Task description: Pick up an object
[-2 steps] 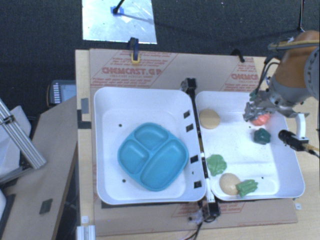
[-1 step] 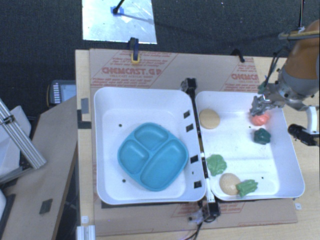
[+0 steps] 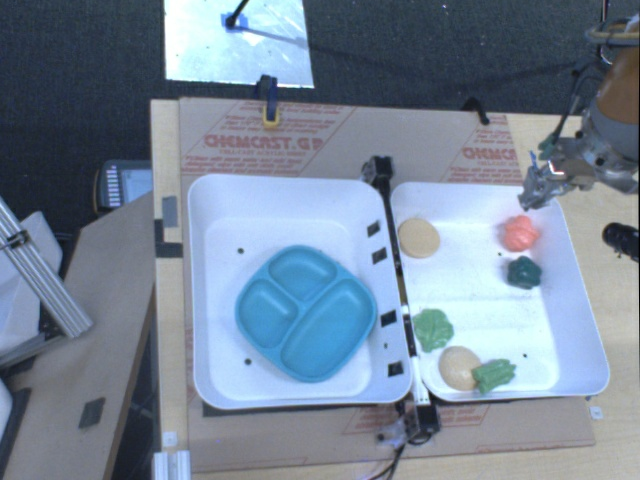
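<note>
the gripper (image 3: pixel 537 190) sits at the upper right of the frame, hovering over the back edge of the right bin (image 3: pixel 575 343), just above the pink object (image 3: pixel 519 233). can't tell how far it's open, it's too small and blurry up there, and i don't see anything held in it or touching it.

what could go wrong imo: the pink one is close to the bin's back wall, so a straight drop might clip the rim or land off-centre and just nudge the thing aside. the dark green piece (image 3: pixel 523 271) sits just below it, so a sloppy approach could bump that too.

other options in that bin: a tan round one (image 3: pixel 418 237) at upper left, a light green lump (image 3: pixel 433 328), and a beige one (image 3: pixel 459 366) touching a green piece (image 3: pixel 494 373) near the bottom. the left bin (image 3: pixel 215 228) has a blue divided plate (image 3: pixel 304 311).
</note>
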